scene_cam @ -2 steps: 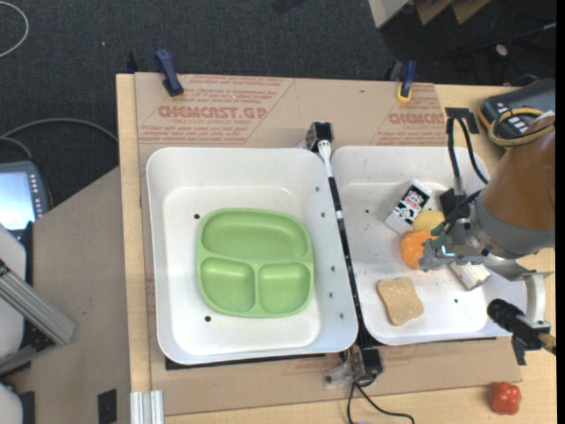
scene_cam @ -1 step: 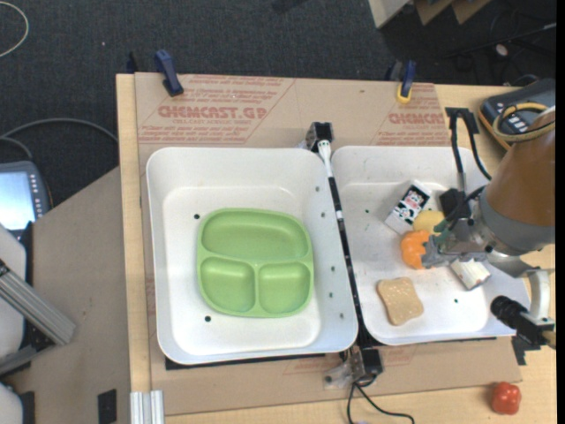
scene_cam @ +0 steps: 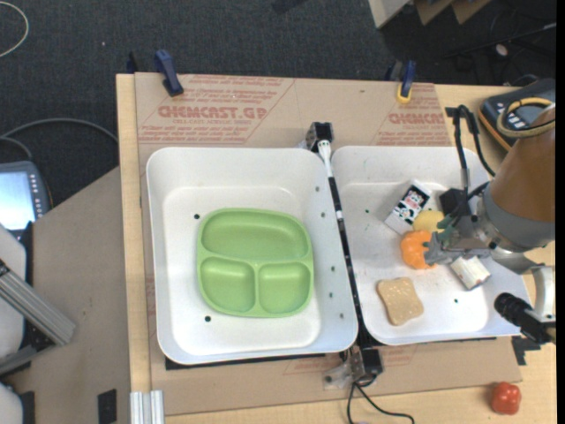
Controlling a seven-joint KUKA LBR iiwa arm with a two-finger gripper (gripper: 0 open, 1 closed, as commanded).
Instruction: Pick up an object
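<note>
On the bench, from above: two white bins side by side on a cardboard-covered board.
Left bin (scene_cam: 168, 237): holds a green divided plate (scene_cam: 256, 261), lying flat near the bin's middle, one wide compartment toward 12 o'clock and two smaller ones toward 6 o'clock.
Right bin (scene_cam: 371, 179): holds several small things, all gathered in its 3 o'clock half.
Arm (scene_cam: 525, 193): comes in from 3 o'clock, orange band over a grey wrist, reaching down into the right bin.
Gripper (scene_cam: 439, 247): low over the bin floor, right at the orange ball; whether its fingers are spread or closed, and whether they hold anything, cannot be told from this angle.
Orange ball (scene_cam: 412, 250): round, so no long axis; touching or just beside the gripper, on its 9 o'clock side.
Yellow piece (scene_cam: 427, 221): just beside the ball at 12 o'clock, partly hidden by the gripper.
Black-and-white carton (scene_cam: 407, 205): long axis from about 1 to 7 o'clock, at 11 o'clock from the ball.
Toast slice (scene_cam: 400, 300): flat, at 6 o'clock from the ball, long axis from about 11 to 5 o'clock.
Small white block (scene_cam: 470, 273): at 4 o'clock from the gripper, under the arm.
Red thing (scene_cam: 505, 398): on the board outside the bins, at 5 o'clock from the right bin.
</note>
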